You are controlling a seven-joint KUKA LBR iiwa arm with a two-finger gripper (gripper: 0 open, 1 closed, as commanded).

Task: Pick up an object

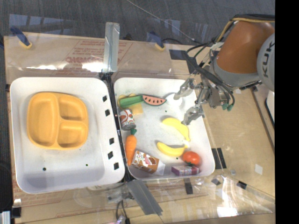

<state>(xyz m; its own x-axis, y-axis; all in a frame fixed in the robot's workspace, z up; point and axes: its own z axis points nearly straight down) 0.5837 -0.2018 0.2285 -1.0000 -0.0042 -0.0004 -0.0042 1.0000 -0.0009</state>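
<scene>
The gripper [188, 105] hangs over the right bin [204, 141], jaws spread and holding nothing, poised above a banana [177, 127] just below, likely lining up to grasp it.

arm [243, 45]: in from the right, orange band showing, wrist angled down-left | gripper [185, 104]: two fingers spread apart, nothing between them

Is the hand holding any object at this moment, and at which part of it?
Nothing is held. The hand is open above the right bin, with nothing between its fingers; the upper banana lies just below it.
</scene>
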